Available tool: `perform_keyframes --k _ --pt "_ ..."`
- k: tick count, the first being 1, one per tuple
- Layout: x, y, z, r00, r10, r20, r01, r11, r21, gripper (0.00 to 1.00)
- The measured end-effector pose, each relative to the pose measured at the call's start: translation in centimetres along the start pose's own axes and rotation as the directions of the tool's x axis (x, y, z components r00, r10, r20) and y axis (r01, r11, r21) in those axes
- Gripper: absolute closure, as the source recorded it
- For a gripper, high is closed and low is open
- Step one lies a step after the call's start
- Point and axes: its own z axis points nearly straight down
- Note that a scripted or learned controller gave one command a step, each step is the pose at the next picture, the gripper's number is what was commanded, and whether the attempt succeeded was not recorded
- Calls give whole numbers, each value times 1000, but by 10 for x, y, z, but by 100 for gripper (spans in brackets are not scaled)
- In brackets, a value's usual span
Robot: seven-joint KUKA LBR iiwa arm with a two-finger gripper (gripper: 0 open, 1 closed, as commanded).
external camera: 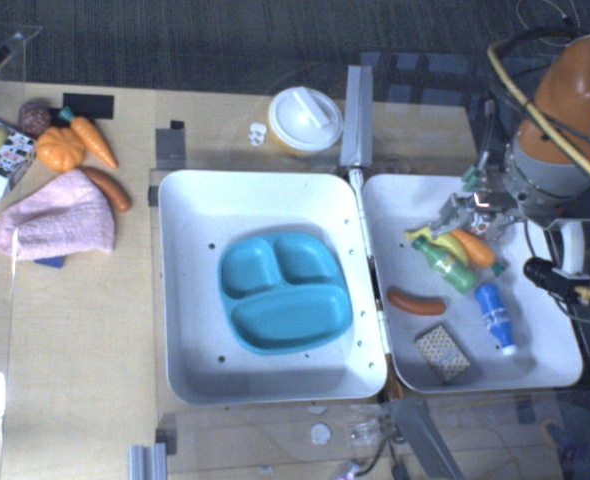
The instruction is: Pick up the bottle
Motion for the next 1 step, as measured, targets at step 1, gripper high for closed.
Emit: perform_keyframes --k 1 --pt "-5 -7 124 961 -276 0 276 961 -2 0"
